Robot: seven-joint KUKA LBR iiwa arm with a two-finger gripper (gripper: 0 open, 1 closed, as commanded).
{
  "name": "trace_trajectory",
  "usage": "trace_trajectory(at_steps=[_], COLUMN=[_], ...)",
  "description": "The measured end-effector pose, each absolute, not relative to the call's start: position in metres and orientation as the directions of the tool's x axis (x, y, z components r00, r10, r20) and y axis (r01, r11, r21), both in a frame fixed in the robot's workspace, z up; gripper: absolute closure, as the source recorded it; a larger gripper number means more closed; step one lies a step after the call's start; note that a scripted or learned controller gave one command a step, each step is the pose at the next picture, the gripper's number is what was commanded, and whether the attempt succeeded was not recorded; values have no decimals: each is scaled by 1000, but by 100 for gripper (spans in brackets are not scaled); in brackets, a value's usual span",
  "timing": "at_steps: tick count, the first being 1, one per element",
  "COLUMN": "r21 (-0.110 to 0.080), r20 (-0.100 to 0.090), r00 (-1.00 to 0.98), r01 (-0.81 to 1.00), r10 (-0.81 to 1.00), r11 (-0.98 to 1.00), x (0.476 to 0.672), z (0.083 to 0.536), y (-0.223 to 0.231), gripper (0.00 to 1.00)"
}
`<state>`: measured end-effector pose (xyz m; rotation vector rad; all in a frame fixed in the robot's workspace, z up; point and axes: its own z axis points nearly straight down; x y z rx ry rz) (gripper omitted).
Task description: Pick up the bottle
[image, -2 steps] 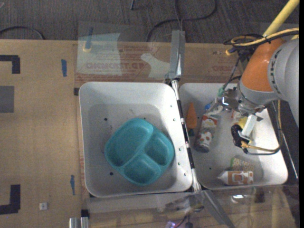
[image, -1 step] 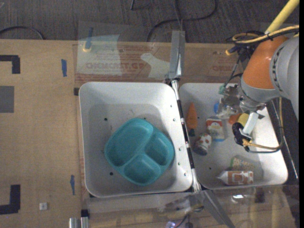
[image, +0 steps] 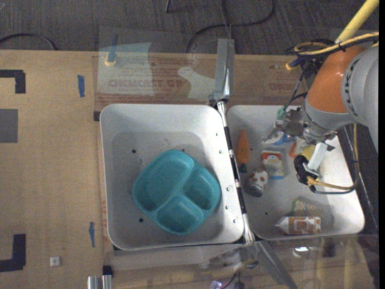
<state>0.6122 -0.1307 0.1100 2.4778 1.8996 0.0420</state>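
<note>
Bottle point(image: 299, 224) lies on its side near the front edge of the right bin point(image: 355, 221), long axis roughly left-right, cap end toward the divider (a red-labelled squeeze bottle, I think). Gripper point(image: 287, 125) sits over the bin's far part, so the target is well toward the camera from it. Whether the gripper is apart or together: cannot tell. Carrot point(image: 242, 147) and a small carton point(image: 274, 163) lie in between.
</note>
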Motion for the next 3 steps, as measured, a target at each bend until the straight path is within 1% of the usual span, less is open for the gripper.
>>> trace_trajectory(at_steps=[1, 2, 3], r21=[0, 1, 2], r20=[0, -1, 0], r00=[337, 333, 334], r01=[942, 943, 943], r10=[942, 943, 943], r11=[-337, -333, -334], x=[668, 669, 668], z=[87, 98, 223], y=[-154, -152, -79], gripper=[0, 100, 100])
